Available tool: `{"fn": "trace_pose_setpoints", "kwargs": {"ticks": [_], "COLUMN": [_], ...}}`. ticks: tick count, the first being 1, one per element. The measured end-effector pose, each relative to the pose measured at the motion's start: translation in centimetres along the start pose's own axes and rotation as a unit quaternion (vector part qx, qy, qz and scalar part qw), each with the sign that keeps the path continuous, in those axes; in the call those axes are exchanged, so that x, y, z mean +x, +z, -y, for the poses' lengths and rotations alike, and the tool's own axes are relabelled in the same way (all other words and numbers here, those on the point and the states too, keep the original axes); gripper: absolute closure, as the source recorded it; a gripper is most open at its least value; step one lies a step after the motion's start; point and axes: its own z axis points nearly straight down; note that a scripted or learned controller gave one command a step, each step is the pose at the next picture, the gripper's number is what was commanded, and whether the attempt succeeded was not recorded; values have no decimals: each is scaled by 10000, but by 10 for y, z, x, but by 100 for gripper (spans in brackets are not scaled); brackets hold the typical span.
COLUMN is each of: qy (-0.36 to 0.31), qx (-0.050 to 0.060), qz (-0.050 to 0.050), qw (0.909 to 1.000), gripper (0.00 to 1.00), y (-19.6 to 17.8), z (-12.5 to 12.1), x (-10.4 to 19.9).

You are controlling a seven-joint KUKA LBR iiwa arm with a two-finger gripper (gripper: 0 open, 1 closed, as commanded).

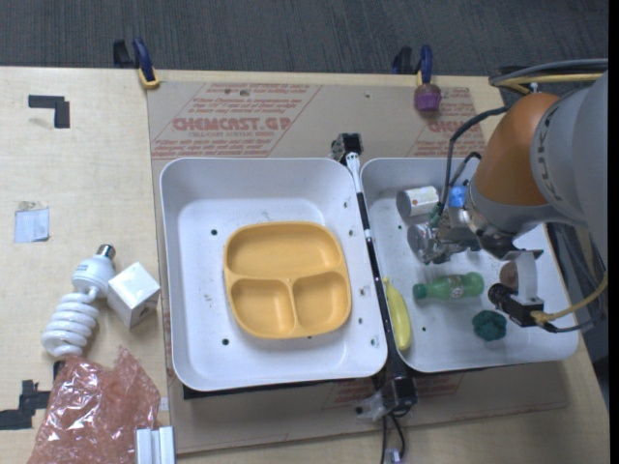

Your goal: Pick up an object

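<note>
smooth white bins (193, 259), yellow compartment tray (287, 279), perhaps plastic green bottle (447, 286)

A pale wooden tabletop (68, 172) fills most of what I see, with dark grey carpet floor (290, 13) beyond its far edge. A brown printed cardboard sheet (242, 114) lies flat on it (red lettering across the top), held by blue-handled clamps (142, 63) at the back corners. Lighting is even.
</note>
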Motion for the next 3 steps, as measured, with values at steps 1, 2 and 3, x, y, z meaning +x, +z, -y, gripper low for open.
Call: {"fn": "trace_pose_setpoints", "kwargs": {"ticks": [1, 2, 3], "qy": [1, 24, 2], "qx": [1, 2, -4], "qz": [0, -8, -4], "qw": [10000, 10000, 10000], "gripper": [0, 0, 0], "y": [0, 18, 17], "z": [0, 57, -5], "x": [0, 3, -4]}}
